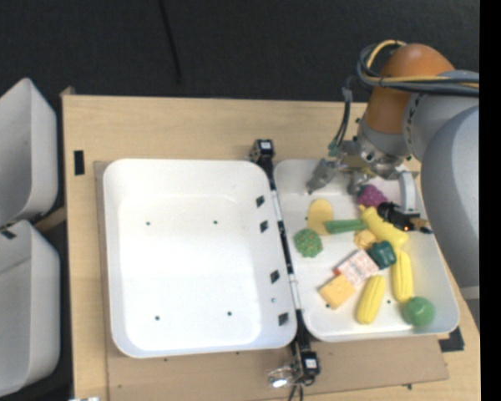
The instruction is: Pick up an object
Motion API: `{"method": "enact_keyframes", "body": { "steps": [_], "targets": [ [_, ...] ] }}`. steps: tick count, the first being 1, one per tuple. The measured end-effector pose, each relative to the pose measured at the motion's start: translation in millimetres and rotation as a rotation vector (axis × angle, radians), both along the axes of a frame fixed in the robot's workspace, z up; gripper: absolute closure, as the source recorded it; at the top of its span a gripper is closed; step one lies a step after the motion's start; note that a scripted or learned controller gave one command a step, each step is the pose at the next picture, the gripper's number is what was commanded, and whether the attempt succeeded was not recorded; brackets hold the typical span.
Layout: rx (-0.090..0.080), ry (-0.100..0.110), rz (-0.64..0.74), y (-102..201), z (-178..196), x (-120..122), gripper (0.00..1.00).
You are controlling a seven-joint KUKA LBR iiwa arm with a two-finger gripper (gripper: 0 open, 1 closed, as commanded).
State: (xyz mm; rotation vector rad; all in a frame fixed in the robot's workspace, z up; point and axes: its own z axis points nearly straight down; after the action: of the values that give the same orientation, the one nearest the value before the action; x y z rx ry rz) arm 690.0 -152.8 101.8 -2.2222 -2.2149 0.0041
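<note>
The toys all sit in the right bin [434, 328]. A yellow corn cob [370, 298] lies near the bin's 6 o'clock edge. Its long side runs from about 1 o'clock down to 7 o'clock. Just beside it, at its 2 o'clock, lies a second yellow cob [402, 275], which runs almost straight from 12 to 6. A round green ball [417, 311] sits at the lower end of that one, touching it or nearly so. At 9 o'clock from the first cob is a yellow block [337, 291], and above it a small white and pink card [358, 266]. A dark green piece [382, 254] lies at 2 o'clock from the card.

Higher up, a banana [382, 227] points from 11 o'clock down to 5 o'clock. A flat green stick [345, 225] lies beside it, running from 9 to 3. A yellow round toy [320, 214] sits at the stick's left end, and a bumpy green broccoli [308, 242] is just below that. A purple toy [371, 196] sits near the top of the banana.

The gripper [348, 172] hangs over the bin's 12 o'clock end, close to the purple toy. I cannot tell how far open it is, and I see nothing held in it.

The left bin [117, 224] sits touching the right bin, on the wooden bench [192, 124].
</note>
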Motion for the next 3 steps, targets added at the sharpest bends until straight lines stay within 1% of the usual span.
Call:
{"method": "enact_keyframes", "body": {
  "steps": [1, 2, 3],
  "targets": [
    [0.000, -0.001, 0.000, 42, -1, -60, 0.00],
    [-0.001, 0.000, 0.006, 39, 0, 1, 0.00],
    [-0.003, -0.011, 0.006, 42, 0, -18, 0.00]
  ]
}}
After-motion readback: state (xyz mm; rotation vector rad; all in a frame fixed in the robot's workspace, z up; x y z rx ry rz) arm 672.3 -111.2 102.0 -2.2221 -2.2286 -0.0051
